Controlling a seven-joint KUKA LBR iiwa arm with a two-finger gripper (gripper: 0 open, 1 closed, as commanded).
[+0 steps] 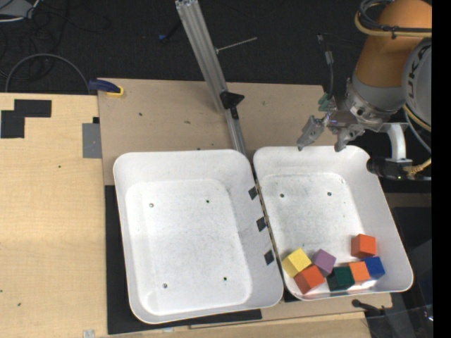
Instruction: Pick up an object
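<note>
The grey arm with its smooth orange band reaches in from the right, and its gripper (325, 138) hangs above the far rim of the right bin (310, 189), with 2 slim metallic fingers (307, 136) spread apart and nothing between them. Both bins are shallow white trays with rounded corners and a faintly speckled, matte floor; the left bin (187, 238) sits just beside the right one, and 3 small dark clips mark the seam where their rims meet. All the blocks lie clustered in the near corner of the right bin, well apart from the gripper: a yellow cube (297, 260) tilted on its corner, a red block (309, 279) touching it on the near side, a purple cube (324, 260) just beside the yellow one, a dark green block (341, 278), an orange block (359, 271) next to it, a blue cube (375, 267) at the rim, and a 2nd red-orange cube (363, 245) standing slightly apart toward the far side. The blocks look solid with flat faces and crisp edges. A ribbed aluminium rail (209, 69) slants across the brown board (162, 118) behind the bins, and a pale wooden bench top (42, 210) lies to the left.
</note>
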